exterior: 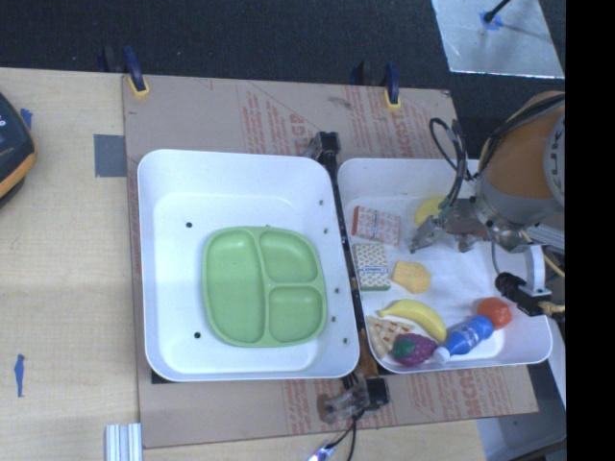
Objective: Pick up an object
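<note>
- The two white bins, left (154,257) and right (524,353), are looking like smooth, slightly glossy plastic.
- The green divided plate (261,284) in the left bin is showing a matt plastic finish.
- The banana (415,313) and the red ball (494,309) are appearing as shiny plastic.
- The brown sheet (231,113) under the bins is looking like printed matt cardboard.
- The bench top (58,286) is reading as pale, smooth wood.

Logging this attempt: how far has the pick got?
Early. Done: the arm is over the right bin, with the gripper low near its far side. In hand: nothing visible between the fingers. Left: grasping and lifting. The banana, cheese wedge and blue bottle lie in the bin.
</note>
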{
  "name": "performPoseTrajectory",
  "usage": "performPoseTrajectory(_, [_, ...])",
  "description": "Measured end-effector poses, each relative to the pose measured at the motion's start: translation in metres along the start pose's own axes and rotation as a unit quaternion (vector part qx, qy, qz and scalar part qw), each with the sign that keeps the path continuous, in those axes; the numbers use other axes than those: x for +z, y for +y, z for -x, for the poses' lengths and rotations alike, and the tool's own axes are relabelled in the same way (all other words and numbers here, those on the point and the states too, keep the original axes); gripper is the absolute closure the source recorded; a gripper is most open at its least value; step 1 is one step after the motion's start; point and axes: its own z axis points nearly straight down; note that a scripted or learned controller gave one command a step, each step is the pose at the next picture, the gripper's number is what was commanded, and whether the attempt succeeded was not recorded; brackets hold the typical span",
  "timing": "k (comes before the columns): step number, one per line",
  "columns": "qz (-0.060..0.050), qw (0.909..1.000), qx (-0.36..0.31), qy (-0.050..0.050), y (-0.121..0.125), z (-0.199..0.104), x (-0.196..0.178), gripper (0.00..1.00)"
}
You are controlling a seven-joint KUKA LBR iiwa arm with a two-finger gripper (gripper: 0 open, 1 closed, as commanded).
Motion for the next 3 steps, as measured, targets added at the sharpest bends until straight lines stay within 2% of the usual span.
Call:
performPoseTrajectory(1, [0.001,1.0,0.0,0.001,0.071,0.019,-0.001,0.0])
performPoseTrajectory(2, [-0.001,1.0,0.0,0.001,0.07,-0.028,-0.001,0.0])
performPoseTrajectory(3, [-0.005,1.0,-0.001,0.001,0.069,-0.027,-0.01,1.0])
